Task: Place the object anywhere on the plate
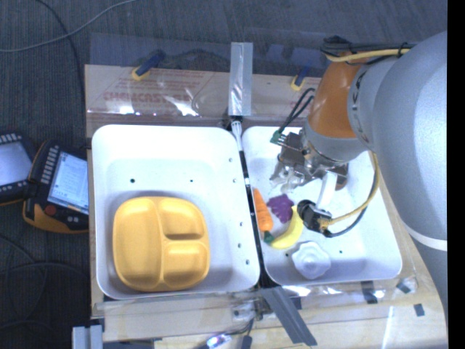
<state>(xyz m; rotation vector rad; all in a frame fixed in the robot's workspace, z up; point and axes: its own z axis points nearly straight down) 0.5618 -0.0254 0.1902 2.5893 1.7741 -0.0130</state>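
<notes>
Plate (161, 241), yellow, three compartments, lies in left bin (116, 147), front half. Toy food in right bin (378, 257) near divider: carrot (261, 209), purple piece (280, 209), banana (287, 235), touching in cluster; white lidded cup (311, 259) just in front. Gripper (290, 171) hangs above cluster, nothing visibly held; finger state: cannot tell.

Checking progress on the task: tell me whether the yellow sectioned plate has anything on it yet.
Empty. The yellow sectioned plate in the left white bin shows bare compartments.
</notes>
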